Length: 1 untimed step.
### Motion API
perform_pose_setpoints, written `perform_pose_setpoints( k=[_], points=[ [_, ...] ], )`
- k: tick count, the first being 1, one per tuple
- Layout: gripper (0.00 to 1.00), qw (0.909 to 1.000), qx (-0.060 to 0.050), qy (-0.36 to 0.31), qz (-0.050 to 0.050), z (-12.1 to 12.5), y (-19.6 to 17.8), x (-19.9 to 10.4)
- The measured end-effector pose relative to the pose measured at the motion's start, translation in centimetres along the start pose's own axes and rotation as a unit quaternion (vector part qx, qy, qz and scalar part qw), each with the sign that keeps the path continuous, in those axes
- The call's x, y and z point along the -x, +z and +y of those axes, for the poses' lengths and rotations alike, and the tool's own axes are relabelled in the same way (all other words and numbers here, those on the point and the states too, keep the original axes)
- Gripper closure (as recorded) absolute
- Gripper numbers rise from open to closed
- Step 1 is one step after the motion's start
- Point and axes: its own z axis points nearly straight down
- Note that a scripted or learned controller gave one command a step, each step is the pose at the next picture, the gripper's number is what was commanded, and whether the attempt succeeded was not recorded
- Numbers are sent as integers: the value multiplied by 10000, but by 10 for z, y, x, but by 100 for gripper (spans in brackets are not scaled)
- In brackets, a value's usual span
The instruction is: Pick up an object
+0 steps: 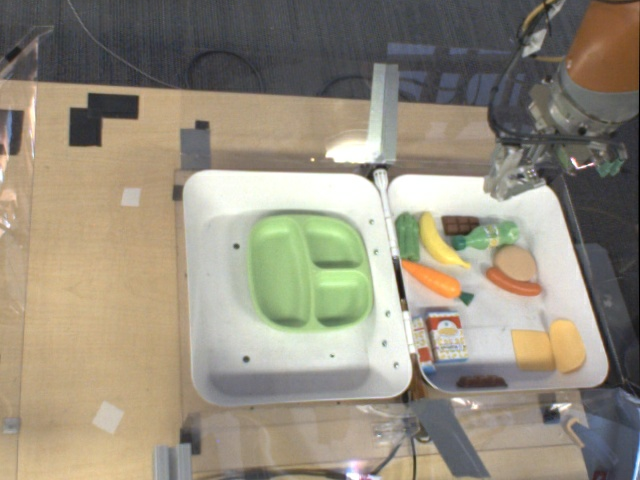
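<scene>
My gripper (507, 182) hangs over the far edge of the right bin (580, 268), above and apart from the toy food, with nothing seen in it. Just below it lie a green bottle (490, 236) and a brown chocolate bar (458, 225). Further left are a yellow banana (438, 240), a green vegetable (408, 236) and an orange carrot (432, 278). A tan bun (516, 261) sits on a red sausage (514, 285). Near the front are a small red-and-white box (447, 336), a cheese block (532, 349) and an orange-yellow loaf (567, 345).
The left bin (210, 298) holds a green divided plate (308, 270). A metal post (383, 118) stands behind the seam between the bins. A dark brown bar (482, 380) lies at the right bin's front rim. Cables trail from the arm's orange band (605, 43).
</scene>
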Motion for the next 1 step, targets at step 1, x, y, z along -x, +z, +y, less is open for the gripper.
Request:
perform_pose_setpoints(
  k=[1],
  points=[
    [100,9963,11,-857,20,-62,-42,7]
  ],
)
